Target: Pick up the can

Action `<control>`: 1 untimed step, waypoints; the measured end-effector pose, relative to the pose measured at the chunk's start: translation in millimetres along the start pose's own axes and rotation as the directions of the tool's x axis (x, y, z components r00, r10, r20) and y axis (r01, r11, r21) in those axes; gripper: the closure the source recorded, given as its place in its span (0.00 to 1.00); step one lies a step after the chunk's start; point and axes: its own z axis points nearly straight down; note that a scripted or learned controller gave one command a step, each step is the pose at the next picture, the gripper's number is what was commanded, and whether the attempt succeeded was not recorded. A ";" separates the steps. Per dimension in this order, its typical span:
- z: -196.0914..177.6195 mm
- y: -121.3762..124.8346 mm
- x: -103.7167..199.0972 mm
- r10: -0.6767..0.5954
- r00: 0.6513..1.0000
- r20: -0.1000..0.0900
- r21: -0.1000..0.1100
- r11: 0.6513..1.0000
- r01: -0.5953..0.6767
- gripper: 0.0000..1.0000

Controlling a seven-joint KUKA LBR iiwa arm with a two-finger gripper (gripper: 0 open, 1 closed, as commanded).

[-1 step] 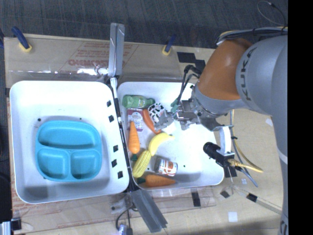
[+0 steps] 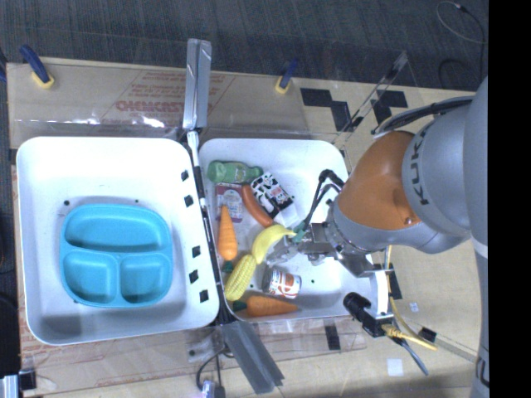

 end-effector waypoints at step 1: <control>49.2 2.2 -21.4 -0.096 0.995 0.000 -0.004 0.995 0.096 0.00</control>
